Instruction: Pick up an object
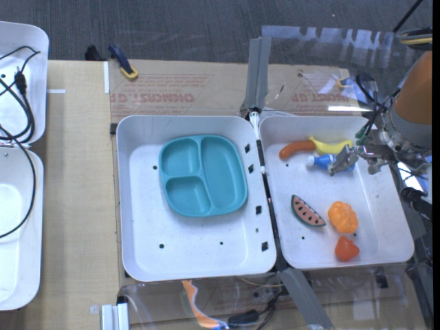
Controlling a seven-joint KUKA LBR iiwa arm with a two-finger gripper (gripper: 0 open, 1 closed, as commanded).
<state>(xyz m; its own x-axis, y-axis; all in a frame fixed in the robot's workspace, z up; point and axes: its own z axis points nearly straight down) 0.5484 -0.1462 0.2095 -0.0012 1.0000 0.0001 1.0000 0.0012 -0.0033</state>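
While the red piece (pixel 346 249), orange fruit (pixel 342 216) and watermelon slice (pixel 307 211) lie untouched at lower right, the gripper (pixel 342 161) hovers mid-right over the blue-white tube (pixel 321 161), just below the banana (pixel 328 145). Its grip state: cannot tell. Judged step: approach. Next: descend, close on the tube, lift.

Matt teal plastic plate (pixel 203 175), glossy white bins (pixel 137 205)

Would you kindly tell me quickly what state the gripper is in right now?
Gripper: cannot be told; it sits low in the right bin beside the blue-and-white tube.
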